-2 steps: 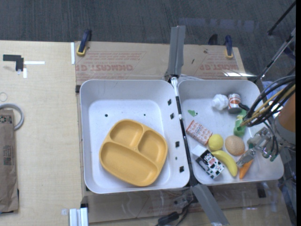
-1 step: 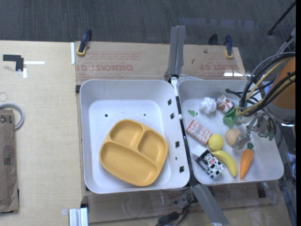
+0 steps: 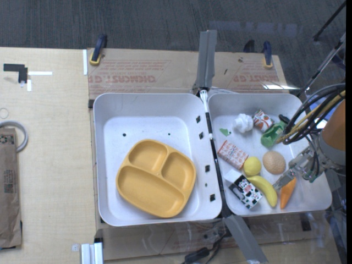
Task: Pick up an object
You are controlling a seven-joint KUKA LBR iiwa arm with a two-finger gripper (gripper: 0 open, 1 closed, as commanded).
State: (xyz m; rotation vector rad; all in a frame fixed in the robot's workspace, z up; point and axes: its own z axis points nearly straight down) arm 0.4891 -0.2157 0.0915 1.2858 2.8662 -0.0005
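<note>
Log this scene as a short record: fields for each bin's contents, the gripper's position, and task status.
left bin: one yellow divided plate
right bin: banana, lemon, carrot, brown round item, pink packet, black-and-white carton, green item, crumpled white item, red-and-white item
gripper: low over the right bin's right side, at the carrot's upper end
task status: nothing seen lifted; items lie in the bin

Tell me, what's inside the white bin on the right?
The right bin holds a banana, lemon, carrot, brown ball, cow-print carton, snack packet and more. The end effector and cables hide part of the floor.
</note>
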